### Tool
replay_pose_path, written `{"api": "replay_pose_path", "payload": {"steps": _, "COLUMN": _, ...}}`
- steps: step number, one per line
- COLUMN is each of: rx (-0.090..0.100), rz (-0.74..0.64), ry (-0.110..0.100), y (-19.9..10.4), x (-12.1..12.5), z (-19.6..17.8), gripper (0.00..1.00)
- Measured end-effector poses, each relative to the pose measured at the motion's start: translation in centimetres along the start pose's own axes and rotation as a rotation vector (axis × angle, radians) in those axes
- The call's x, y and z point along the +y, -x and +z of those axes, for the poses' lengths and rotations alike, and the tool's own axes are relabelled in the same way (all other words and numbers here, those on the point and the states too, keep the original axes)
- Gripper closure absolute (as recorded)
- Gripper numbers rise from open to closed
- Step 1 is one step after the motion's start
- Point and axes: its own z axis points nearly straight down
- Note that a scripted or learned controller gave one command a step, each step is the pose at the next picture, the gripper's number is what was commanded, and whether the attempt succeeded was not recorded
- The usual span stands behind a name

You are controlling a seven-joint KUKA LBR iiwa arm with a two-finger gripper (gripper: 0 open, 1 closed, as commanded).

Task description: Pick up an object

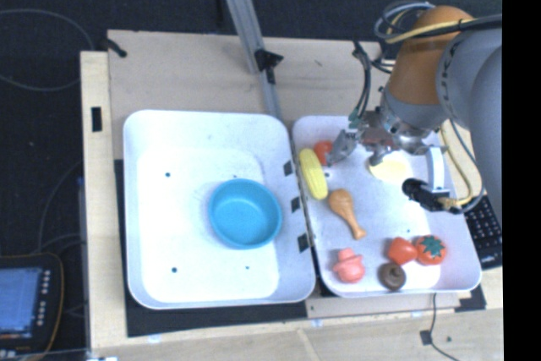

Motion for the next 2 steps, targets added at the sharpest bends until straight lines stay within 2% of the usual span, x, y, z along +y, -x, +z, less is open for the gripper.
{"api": "replay_pose_path", "payload": {"steps": 1, "rx": -0.003, "rz": 0.007, "ry": 0.003, "y": 0.3, "x": 0.0, "z": 5.3, "gripper": 0.0}}
{"api": "replay_pose_path", "payload": {"steps": 2, "rx": 0.001, "rz": 0.011, "ry": 0.008, "y": 0.3, "x": 0.2, "z": 3.7, "gripper": 1.0}}
